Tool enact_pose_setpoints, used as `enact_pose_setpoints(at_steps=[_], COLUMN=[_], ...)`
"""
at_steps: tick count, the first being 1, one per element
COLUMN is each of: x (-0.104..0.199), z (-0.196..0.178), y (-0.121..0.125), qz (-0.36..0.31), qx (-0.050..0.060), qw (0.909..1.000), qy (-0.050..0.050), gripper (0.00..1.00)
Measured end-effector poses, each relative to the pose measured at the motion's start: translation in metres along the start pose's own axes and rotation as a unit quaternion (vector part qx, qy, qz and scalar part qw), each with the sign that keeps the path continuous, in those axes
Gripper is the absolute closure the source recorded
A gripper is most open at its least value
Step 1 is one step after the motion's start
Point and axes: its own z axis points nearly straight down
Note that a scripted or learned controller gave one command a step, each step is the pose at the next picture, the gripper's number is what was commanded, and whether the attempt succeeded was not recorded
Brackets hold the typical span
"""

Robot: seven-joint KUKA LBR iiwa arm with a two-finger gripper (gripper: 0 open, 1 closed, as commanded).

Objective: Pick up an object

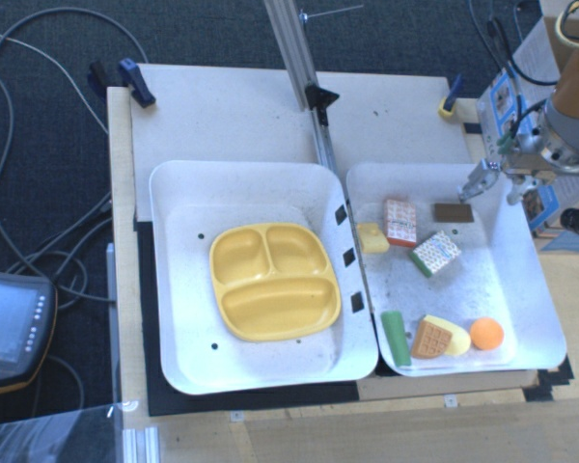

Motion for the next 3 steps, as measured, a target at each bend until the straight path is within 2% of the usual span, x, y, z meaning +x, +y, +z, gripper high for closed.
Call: enact_pose_setpoints(at_steps=[2,3], x=[0.009,0.009], z=[0.093,0.078], y=[0.003,0.005], qz=[-0.001,-0.001], qx=[-0.001,-0.005], qw=[1.0000,1.0000], qy=[0.000,-0.001], gripper=[0.00,1.00])
